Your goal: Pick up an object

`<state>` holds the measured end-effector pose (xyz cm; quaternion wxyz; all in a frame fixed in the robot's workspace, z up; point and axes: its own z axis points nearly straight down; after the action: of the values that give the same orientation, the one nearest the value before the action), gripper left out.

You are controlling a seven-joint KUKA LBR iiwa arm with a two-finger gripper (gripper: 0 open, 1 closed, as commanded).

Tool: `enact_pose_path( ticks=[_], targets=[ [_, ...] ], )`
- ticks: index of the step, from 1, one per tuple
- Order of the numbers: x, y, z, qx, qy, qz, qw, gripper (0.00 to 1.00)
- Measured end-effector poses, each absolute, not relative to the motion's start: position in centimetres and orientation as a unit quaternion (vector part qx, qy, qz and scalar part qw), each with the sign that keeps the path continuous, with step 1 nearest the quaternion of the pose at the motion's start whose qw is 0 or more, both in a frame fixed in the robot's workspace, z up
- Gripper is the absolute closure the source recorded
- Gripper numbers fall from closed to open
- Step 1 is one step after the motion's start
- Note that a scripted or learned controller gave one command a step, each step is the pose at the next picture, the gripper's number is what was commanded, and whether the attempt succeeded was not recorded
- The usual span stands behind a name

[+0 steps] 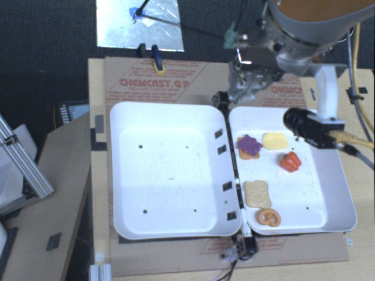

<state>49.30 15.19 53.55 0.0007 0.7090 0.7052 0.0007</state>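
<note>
Two white bins sat side by side on the surface (96, 157). Left bin (170, 168): bare. Right bin (328, 198): a purple piece (250, 144) near the divider, a yellow piece (275, 140) just beside it, a red piece (290, 161), a tan slice (256, 192), and a pretzel (269, 217) at the near edge. The gripper (249, 82) hung beyond the bins' far rim; its grip state could not be told.

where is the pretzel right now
The pretzel lies in the right bin, at its near left corner, just below the slice of bread.
</note>
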Motion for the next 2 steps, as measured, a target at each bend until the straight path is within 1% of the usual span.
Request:
enact_pose_path(
  ticks=[1, 2],
  targets=[
    [48.5, 21.9, 53.5, 0.704, 0.71, 0.0016, 0.0, 1.0],
    [57.8, 23.5, 53.4, 0.707, 0.707, 0.0018, 0.001, 1.0]
  ],
)
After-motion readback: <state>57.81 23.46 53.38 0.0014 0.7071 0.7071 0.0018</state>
